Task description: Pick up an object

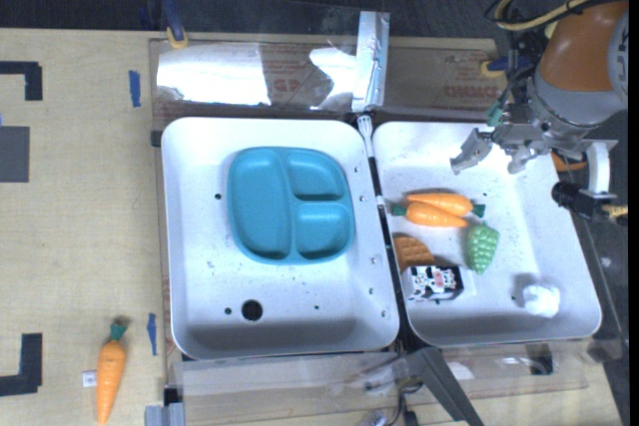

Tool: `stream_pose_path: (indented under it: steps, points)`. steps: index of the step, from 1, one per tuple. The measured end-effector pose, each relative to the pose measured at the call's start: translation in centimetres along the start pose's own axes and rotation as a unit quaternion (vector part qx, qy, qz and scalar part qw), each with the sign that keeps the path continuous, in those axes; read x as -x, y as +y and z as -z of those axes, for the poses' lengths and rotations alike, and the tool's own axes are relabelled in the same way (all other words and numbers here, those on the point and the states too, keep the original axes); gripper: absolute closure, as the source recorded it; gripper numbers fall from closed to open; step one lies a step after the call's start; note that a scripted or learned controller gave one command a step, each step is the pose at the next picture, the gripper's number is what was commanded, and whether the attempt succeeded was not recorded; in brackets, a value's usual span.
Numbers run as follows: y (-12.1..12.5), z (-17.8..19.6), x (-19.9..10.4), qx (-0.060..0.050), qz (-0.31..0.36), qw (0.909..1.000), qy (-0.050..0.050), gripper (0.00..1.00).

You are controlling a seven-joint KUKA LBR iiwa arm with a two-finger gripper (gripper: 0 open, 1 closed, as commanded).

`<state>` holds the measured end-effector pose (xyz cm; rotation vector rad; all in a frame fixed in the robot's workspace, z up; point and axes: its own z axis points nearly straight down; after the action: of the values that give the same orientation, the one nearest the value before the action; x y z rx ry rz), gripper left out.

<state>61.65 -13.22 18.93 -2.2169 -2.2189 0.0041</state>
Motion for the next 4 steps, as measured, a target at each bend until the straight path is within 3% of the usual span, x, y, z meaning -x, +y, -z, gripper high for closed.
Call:
stream_pose_path:
  steps: [1,2,3,4]
  points:
    - [-3.8,-9.9,0.3,0.001,-0.023,0.9997,-0.001,0.0]
    - [-7.1,-10.2,-3.7,0.005,-0.017,0.9999,-0.001,0.0]
    - [4.5,-10.4,-3.3,0.001,-0.068,0.9977,-0.001,0.0]
    - [5.1,-6.3,0.1,0.004,0.031,0.9995,-0.002,0.0]
